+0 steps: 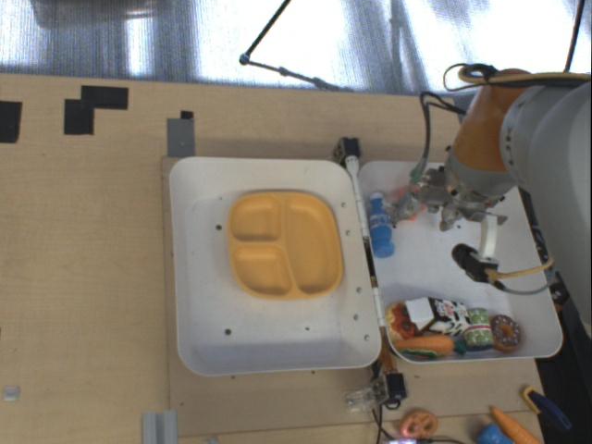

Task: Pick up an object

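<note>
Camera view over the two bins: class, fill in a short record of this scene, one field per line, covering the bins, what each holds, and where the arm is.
left bin: shallow white bin holding a yellow plastic three-compartment plate, lying flat near the middle
right bin: shallow white bin
right bin, left wall: small blue plastic bottle
right bin, near edge: cluster of small colourful toy food items
arm: grey arm with orange band, over the right bin
gripper, above the bin's far half
</note>
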Controlling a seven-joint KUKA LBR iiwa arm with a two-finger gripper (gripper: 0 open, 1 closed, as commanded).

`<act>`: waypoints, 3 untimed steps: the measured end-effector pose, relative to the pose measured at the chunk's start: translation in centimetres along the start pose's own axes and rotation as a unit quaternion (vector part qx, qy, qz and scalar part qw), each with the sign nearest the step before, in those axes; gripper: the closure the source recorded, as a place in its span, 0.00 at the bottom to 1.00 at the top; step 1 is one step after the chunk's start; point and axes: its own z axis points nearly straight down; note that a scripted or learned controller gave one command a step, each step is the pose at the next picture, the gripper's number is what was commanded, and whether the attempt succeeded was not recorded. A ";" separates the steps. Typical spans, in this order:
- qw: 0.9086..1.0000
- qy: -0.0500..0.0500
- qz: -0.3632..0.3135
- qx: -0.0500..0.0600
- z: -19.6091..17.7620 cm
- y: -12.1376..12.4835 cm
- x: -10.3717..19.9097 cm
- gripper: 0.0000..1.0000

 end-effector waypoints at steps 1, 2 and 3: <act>1.000 0.000 -0.002 -0.001 -1.1 0.1 0.1 1.00; 0.995 0.001 -0.100 0.002 -8.8 1.0 6.3 1.00; 0.995 0.001 -0.100 0.003 -8.7 0.9 6.3 0.00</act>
